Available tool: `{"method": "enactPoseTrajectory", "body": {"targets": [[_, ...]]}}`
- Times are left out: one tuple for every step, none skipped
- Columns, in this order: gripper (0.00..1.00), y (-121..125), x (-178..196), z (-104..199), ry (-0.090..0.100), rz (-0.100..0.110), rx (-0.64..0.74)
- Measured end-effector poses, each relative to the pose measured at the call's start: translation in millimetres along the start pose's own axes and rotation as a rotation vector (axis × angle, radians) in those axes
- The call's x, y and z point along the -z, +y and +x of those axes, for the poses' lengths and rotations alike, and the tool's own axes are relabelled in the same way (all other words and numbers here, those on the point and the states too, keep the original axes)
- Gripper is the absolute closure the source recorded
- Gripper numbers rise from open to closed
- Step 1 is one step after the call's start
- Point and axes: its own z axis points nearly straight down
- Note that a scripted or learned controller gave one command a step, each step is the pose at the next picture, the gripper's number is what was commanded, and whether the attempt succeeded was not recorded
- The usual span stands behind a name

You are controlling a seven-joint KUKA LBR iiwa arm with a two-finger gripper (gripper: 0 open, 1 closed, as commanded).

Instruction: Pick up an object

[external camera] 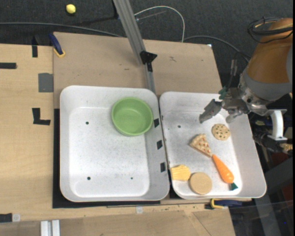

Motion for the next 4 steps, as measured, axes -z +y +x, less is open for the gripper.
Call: {"method": "enactPoseTrajectory", "body": {"targets": [[0.00,0.0,0.1,-0.1,0.000,0.000,0.000],[0.00,0.4,-48.2,8.9,0.000,0.005,-0.001],[0.00,-5.2,-111.9,13.3,0.001,0.007,-0.001],[0.00,-2.1,-157.6,9.8,-0.009,-0.012,-0.004]]}}
